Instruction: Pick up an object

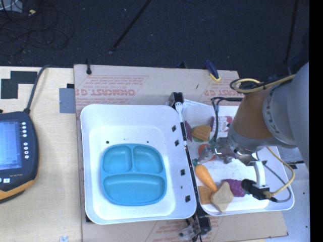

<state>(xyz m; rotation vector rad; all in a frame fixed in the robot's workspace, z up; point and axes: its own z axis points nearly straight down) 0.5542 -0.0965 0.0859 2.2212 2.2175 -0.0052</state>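
- A black and orange handheld pendant [14,153] with a lit screen lies on the counter [50,195] at the far left, well apart from the bins
- The left bin [91,135] holds a blue divided plate [133,174], lying flat with its one wide compartment toward the near edge and two smaller ones toward the far edge
- A row of black clips [182,150] runs along the seam where the two bins meet
- The right bin [285,203] holds a cluster of toy foods along its left side
- A tan bread-like piece [201,132] sits near the far end of that bin, with a dark purple item [187,131] just beside it against the left wall
- An orange carrot [206,177] lies slanted, its long axis running from far-left to near-right; which end is the tip cannot be told
- Near the carrot's lower end are a tan block [222,197] and a purple piece [233,187], touching or almost touching each other
- The arm [272,117] comes in from the right over the right bin, with a yellow cable [282,183] looping below the wrist
- The gripper [212,153] is low over the middle of the right bin, just beyond the carrot's upper end; how far it is spread cannot be told, and nothing can be seen held in it
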